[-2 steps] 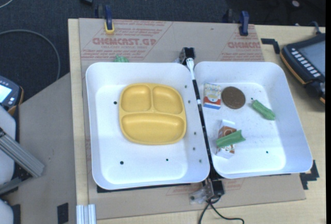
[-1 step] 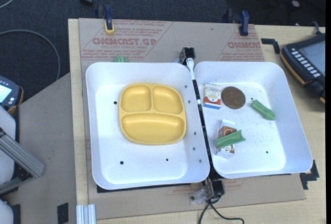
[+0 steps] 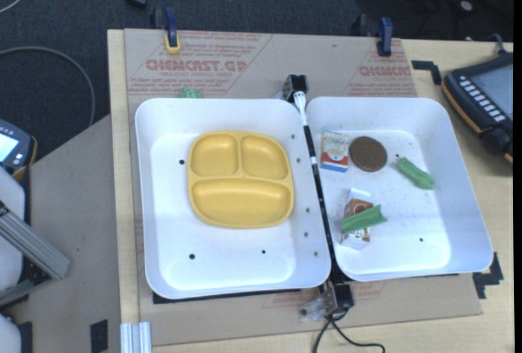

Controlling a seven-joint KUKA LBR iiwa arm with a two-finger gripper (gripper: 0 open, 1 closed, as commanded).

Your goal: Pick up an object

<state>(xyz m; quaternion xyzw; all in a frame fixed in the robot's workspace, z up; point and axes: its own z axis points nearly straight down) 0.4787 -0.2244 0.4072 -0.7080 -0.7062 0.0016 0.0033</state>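
Note:
The right bin [image 3: 457, 180] holds several small objects. A small white and orange carton [image 3: 334, 152] lies near its left wall, with a brown round disc [image 3: 368, 154] right beside it. A green pod-shaped piece [image 3: 415, 173] rests farther right. Nearer the front, a green piece [image 3: 362, 218] lies across a small white packet [image 3: 356, 231]. In the left bin [image 3: 163, 262] sits a yellow divided plate [image 3: 241, 178] with three compartments.
Both bins stand on a brown board [image 3: 245, 58] held by blue clamps [image 3: 170, 24] at the back. A black and orange pendant [image 3: 485, 99] lies at the right edge. Cables [image 3: 334, 319] trail off the front edge.

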